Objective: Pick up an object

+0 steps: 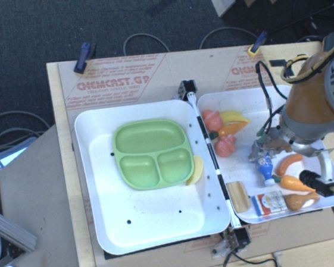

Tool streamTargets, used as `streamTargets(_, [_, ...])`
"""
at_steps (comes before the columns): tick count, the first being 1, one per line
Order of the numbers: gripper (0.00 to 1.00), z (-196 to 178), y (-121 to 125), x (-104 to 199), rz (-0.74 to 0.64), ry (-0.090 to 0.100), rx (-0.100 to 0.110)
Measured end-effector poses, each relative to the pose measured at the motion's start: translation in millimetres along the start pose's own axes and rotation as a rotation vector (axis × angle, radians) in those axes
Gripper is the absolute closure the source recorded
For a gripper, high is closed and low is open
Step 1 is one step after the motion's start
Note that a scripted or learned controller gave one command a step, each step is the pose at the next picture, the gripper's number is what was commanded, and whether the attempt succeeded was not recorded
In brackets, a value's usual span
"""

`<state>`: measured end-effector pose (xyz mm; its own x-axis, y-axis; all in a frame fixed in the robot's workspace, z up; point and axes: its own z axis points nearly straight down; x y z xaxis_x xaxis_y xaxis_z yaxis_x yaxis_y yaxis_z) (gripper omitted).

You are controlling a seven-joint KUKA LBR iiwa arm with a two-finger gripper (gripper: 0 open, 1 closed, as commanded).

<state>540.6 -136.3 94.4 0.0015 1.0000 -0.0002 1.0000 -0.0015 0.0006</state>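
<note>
Nearest us in the right bin (333, 168) lie a carton (272, 202), a carrot (294, 183) and a small bottle (267, 170), all untouched, so nothing is picked up yet. Just above them the gripper (263, 150) hangs low; we cannot tell its finger state. Farther back sit pink fruit (224, 146) and a banana (232, 116).

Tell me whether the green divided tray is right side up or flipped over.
Right side up. The green divided tray lies flat in the left bin, its three hollow compartments facing up.

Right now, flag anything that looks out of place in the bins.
A yellow piece sits wedged between the green divided tray and the left bin's right wall, partly hidden under the tray's corner. Everything else lies loose in the right bin.
</note>
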Motion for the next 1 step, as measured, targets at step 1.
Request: streamTargets(1, [1.00,-53.9,42.3,23.6,-0.003,0.000,-0.002])
